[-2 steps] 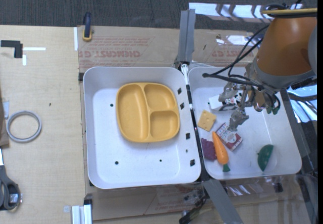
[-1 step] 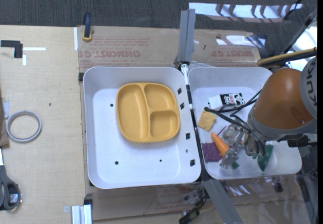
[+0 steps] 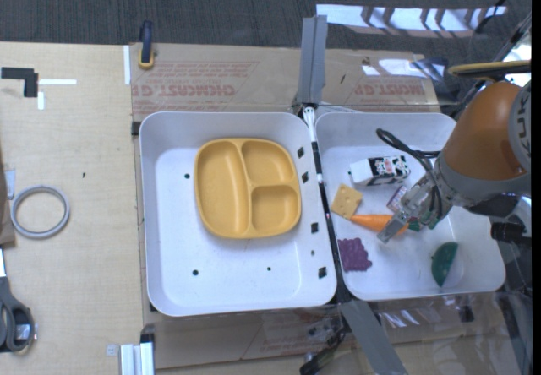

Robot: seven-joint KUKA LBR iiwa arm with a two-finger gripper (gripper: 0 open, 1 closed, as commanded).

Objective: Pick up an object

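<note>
The end effector [image 3: 397, 225] is lowered into the right bin [image 3: 473, 280], right of frame centre, beside the orange carrot [image 3: 370, 220]. Whether it is closed cannot be told. Approach is judged under way; a confirmed grasp is required next.

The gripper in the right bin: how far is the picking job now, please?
Done: the gripper is down in the right bin, at the right end of the carrot. In hand: nothing that can be confirmed; the carrot lies flat on the bin floor. Left: grasp and lift one thing. The cheese, grapes, milk carton and green toy lie untouched.
</note>
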